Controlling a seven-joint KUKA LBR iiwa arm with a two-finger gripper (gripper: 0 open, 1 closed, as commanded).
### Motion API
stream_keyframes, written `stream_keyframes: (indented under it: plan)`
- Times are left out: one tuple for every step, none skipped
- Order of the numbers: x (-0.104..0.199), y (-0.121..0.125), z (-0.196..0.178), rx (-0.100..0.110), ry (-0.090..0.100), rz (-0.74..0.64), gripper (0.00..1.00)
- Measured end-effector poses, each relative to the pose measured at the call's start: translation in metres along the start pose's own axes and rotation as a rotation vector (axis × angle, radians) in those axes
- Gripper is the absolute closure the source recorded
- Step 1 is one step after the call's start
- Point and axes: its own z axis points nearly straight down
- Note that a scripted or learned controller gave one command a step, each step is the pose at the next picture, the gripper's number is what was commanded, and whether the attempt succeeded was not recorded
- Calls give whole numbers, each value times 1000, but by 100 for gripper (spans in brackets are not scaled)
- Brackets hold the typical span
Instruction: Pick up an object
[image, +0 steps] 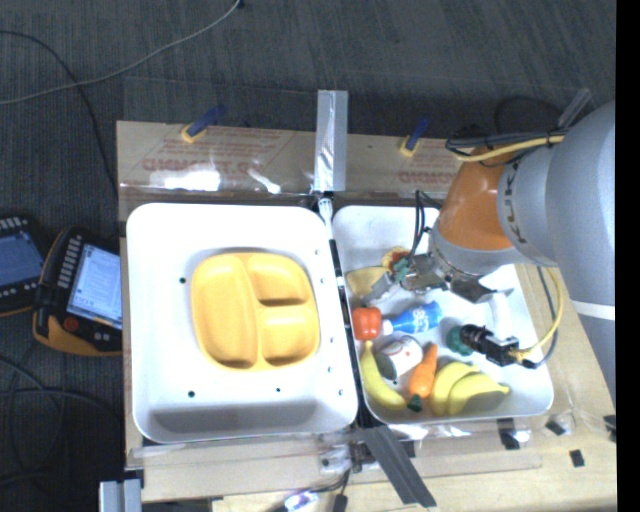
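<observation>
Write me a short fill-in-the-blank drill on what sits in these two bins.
1. The yellow divided tray lies in the ____ bin.
2. The tray has ____ compartments.
3. The bananas lie in the ____ bin, near its front edge.
4. The gripper hangs over the ____ bin.

Missing words: left; three; right; right

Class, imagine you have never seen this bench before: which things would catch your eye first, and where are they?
The yellow divided tray stands out most, lying alone in the left white bin. Next comes the bright clutter in the right white bin: bananas along the near edge, a carrot and a small blue bottle. The grey arm's orange band hangs over that bin from the right.
</observation>
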Motion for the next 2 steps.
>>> stream_keyframes:
  plan:
    - [-39, -92, -1, 1, -3, -23, 0]
    - [-37, -89, -11, -1, 0, -25, 100]
